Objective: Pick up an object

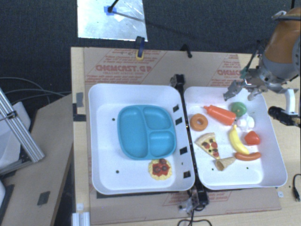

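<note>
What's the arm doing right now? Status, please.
Gripper open, holding nothing, above right bin. Toy food untouched; green piece nearest. Nothing in the way.

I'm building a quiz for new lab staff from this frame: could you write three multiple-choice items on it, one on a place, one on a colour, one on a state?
1. Where does the blue divided plate lie?
A. left bin
B. right bin
C. bare bench

2. What colour is the banana?
A. green
B. yellow
C. blue

3. How are the gripper fingers?
A. shut on the banana
B. shut on the donut
C. spread apart, holding nothing

Answers: 1 A, it sits inside the left bin. 2 B, it is plainly yellow. 3 C, the fingers stand apart above the right bin, with nothing between them.
</note>
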Tool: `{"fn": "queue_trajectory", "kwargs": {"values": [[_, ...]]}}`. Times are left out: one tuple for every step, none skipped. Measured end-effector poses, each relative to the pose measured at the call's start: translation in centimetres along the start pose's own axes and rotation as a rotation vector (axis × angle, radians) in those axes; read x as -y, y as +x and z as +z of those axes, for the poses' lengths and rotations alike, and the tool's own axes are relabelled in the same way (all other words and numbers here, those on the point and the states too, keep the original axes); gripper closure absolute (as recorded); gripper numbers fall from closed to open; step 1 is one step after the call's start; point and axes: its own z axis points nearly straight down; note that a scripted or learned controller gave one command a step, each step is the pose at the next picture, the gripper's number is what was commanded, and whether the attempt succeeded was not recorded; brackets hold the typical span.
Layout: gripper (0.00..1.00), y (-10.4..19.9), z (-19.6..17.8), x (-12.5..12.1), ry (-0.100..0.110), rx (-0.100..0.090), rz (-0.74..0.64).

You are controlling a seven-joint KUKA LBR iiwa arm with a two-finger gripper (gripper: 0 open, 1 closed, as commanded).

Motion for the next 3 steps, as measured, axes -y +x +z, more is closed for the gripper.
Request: {"fn": "queue_trajectory", "kwargs": {"values": [[0.00,-2.4,12.0,4.3,0.006,-0.001,0.005],[0.00,2.4,11.5,9.7,0.006,-0.004,0.001],[1.00,2.2,10.4,9.4,-0.003,0.000,0.003]]}}
